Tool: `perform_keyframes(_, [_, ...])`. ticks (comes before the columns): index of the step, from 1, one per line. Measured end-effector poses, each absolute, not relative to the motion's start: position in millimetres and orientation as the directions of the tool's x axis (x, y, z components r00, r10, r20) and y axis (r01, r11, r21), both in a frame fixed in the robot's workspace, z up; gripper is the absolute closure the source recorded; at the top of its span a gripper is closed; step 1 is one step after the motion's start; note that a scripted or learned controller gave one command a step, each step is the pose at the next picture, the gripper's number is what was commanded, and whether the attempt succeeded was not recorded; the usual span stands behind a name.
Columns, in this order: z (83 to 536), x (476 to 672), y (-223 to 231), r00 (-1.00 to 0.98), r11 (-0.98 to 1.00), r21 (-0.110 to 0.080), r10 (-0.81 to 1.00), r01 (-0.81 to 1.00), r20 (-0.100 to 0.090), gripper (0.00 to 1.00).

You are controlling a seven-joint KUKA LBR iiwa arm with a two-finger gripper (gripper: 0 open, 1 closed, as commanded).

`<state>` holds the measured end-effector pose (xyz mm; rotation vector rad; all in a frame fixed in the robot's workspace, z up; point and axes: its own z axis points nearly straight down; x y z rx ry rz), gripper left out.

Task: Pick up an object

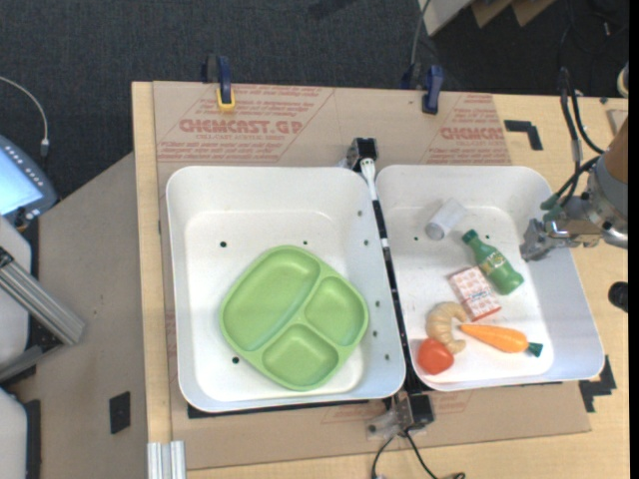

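Red print reading "CHEMCAST" with further letters resembling "GP" runs across the brown board [260, 118] just behind the left white bin [190, 267]. The same red lettering repeats behind the right white bin [559, 267], partly cut off. The small pink packet [473, 292] bears marks too small to read.

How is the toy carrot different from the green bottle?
The carrot is orange with a small green end; the bottle is green with a dark cap. The carrot lies almost level across the view, while the bottle lies slanted. The carrot sits nearer the bin's front edge, the bottle farther back. Both lie flat in the right bin.
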<state>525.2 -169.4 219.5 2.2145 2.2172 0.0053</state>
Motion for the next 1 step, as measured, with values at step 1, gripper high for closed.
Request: perform_keyframes(1, [211.5, 524.5, -113.0, -0.006, 0.006, -0.002, 1.0, 1.0, 0.003, 1.0])
